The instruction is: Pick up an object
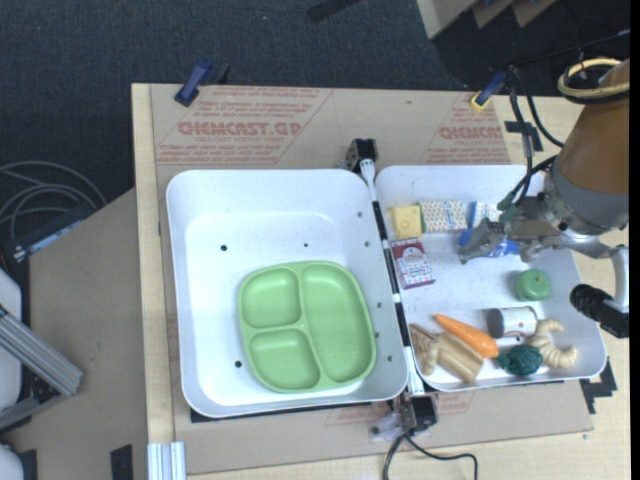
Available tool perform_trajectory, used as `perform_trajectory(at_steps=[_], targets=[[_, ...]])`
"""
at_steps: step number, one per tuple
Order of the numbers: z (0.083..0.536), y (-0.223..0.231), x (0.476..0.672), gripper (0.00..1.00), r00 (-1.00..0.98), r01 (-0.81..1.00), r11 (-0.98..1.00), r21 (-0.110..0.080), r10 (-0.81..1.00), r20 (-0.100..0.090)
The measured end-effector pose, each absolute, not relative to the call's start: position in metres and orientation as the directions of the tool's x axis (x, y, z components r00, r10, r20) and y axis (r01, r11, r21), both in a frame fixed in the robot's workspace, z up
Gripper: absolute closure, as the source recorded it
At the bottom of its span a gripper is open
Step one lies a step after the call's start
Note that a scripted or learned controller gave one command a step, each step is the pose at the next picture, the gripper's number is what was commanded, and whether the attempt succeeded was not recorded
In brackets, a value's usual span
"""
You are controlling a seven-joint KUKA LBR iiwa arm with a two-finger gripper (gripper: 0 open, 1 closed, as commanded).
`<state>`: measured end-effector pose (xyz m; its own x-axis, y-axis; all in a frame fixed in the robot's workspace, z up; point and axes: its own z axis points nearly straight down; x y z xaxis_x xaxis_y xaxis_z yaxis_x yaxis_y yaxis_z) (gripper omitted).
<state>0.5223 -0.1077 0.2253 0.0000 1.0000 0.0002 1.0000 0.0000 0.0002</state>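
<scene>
Below the gripper (482, 247), whose grip I cannot tell, sits a carrot (466, 334); descend squarely, fingers straddling one object.

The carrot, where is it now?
The carrot lies in the right bin, near its front edge, between the bread roll and the white canister.

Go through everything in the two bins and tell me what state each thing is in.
Green divided plate: flat in the left bin, compartments bare.
Carrot: lying across the bread roll.
Green apple: resting free.
Red packet: flat beside the divider.
Hand: low in the right bin, holding nothing visible.
</scene>
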Motion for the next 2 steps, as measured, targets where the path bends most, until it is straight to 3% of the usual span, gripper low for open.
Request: perform_trajectory(at_steps=[1,2], targets=[[0.181,-0.141,0.613,0.00,0.000,1.000,0.000,0.000,1.000,0.000],[0.088,-0.145,0.613,0.00,0.001,1.000,-0.001,-0.004,1.000,0.001]])
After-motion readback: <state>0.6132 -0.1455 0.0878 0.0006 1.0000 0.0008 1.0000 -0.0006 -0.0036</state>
